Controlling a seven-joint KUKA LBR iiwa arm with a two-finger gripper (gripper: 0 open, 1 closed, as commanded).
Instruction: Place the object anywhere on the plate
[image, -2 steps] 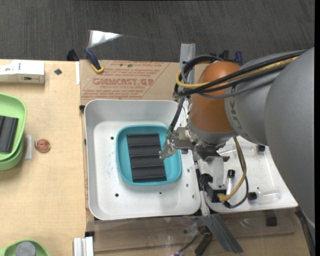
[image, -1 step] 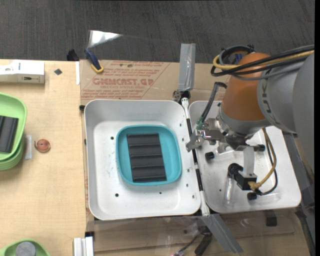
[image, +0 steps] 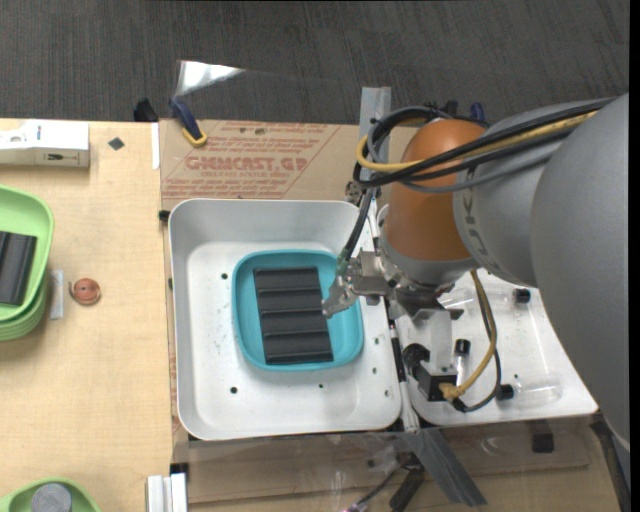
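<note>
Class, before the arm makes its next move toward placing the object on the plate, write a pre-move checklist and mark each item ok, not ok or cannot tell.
1. Teal plate sits flat in the left bin: ok.
2. Black ridged object lies on the plate: ok.
3. Object within the plate rim: ok.
4. End effector at the plate's right edge, grip state: cannot tell.
5. Yellow cable hangs free over the right bin: ok.

Bright, even overhead light, soft shadows, faint glare on the white bin (image: 190, 330).
</note>
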